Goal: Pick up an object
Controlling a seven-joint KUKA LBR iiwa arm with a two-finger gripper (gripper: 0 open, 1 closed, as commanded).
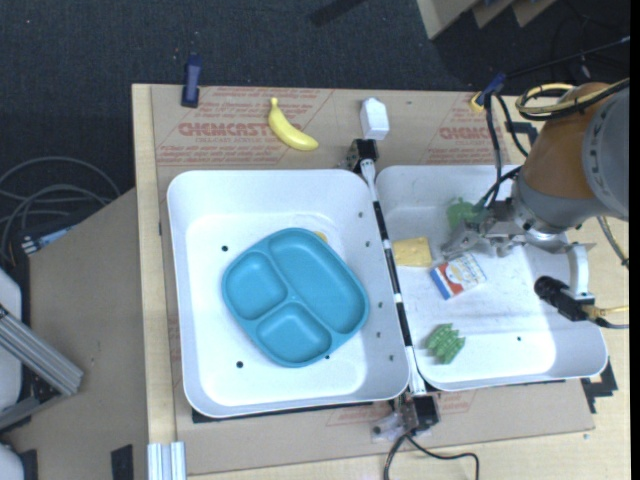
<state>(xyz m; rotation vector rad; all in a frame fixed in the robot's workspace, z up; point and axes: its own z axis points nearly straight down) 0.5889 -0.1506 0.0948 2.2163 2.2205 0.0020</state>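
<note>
The right bin (560, 353) holds a yellow block (411, 252), a small red, white and blue carton (458, 275), a green toy (445, 342) near the front and a second green piece (460, 211) near the back. My gripper (472, 240) is low in this bin, between the back green piece and the carton, just above the carton's upper edge. I see nothing lifted. The grey arm with its orange band (555, 158) reaches in from the right and hides the bin's back right part.
A blue divided plate (293, 295) lies in the left bin (200, 218). On the bench behind the bins are a yellow banana (291, 128) and a white object (374, 116). A black part (558, 296) of the arm hangs over the right bin.
</note>
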